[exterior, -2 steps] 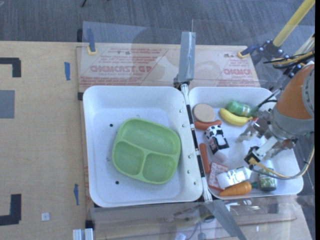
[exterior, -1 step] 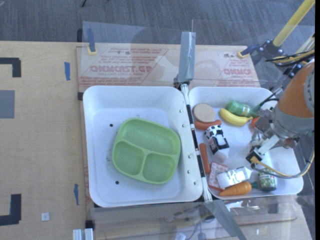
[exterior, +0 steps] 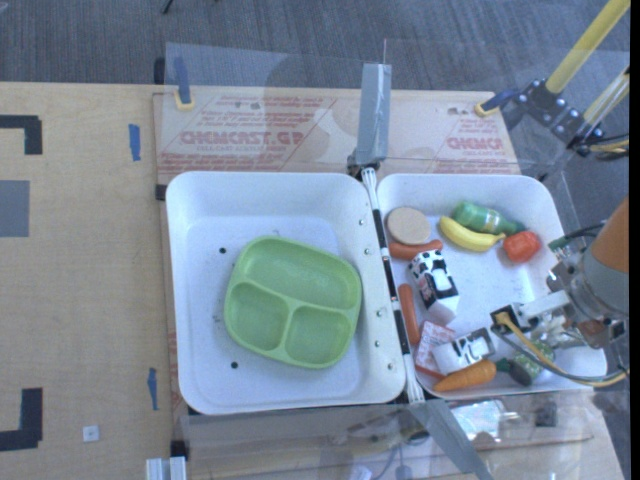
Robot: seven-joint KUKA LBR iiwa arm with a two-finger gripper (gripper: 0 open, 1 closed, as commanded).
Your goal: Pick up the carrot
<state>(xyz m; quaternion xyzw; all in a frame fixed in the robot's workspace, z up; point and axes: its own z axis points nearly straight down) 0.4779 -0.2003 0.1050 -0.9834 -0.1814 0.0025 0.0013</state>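
Note:
The carrot [exterior: 466, 376] lies along the front edge of the right bin [exterior: 548, 196], an orange body with a dark green top pointing right. My gripper [exterior: 566, 302] hangs over the right side of that bin, above and to the right of the carrot and apart from it. Nothing is visibly held.
The right bin also holds a tan disc [exterior: 408, 225], a banana [exterior: 470, 234], a green bottle [exterior: 482, 215], a red fruit [exterior: 521, 246], a cow-patterned carton [exterior: 434, 279], an orange stick [exterior: 407, 312] and a red-white packet [exterior: 432, 344]. A green divided plate [exterior: 292, 301] sits in the left bin [exterior: 190, 268].

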